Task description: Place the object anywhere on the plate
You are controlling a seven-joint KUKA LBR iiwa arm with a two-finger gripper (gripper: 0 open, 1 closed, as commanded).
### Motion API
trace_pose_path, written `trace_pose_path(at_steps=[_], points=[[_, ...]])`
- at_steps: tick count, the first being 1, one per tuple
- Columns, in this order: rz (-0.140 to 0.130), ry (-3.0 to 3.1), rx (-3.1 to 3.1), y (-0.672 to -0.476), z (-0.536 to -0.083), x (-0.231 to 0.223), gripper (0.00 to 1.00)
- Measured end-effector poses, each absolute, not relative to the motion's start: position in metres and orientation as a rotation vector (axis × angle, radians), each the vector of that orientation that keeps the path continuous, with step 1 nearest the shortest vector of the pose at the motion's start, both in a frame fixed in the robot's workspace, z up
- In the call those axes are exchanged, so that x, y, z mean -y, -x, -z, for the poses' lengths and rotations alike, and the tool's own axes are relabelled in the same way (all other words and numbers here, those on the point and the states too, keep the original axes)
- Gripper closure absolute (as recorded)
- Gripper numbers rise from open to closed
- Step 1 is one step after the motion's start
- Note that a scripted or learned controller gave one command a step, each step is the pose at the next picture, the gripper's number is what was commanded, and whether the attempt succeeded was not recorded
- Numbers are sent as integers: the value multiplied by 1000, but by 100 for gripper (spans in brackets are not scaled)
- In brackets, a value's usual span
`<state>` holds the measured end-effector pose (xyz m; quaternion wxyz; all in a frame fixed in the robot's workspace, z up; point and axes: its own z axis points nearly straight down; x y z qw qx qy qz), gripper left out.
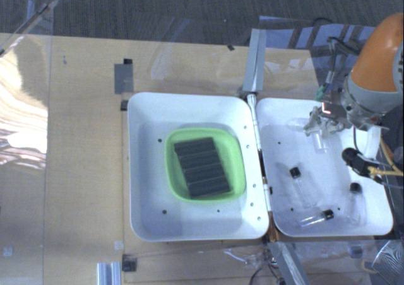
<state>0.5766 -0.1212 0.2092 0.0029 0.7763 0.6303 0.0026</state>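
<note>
A green square plate [235, 151] sits in the middle of the left white bin [145, 151]. A dark grey ridged rectangular block [202, 167] lies flat on the plate, slightly turned. My gripper [320, 131] hangs over the upper part of the right bin [278, 113], well to the right of the plate and apart from the block. I see nothing held in it. The orange band of the arm [379, 57] is above it at the right edge.
The right bin holds small clear vials with black caps: one [294, 172] left of centre, one [355, 187] at the right, one [319, 217] near the front wall. A metal bracket [254, 63] stands behind the seam between the bins.
</note>
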Motion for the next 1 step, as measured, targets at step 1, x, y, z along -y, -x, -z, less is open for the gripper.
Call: trace_pose_path(at_steps=[1], points=[[-7,-2144,-2290,-569,-186,66,100]])
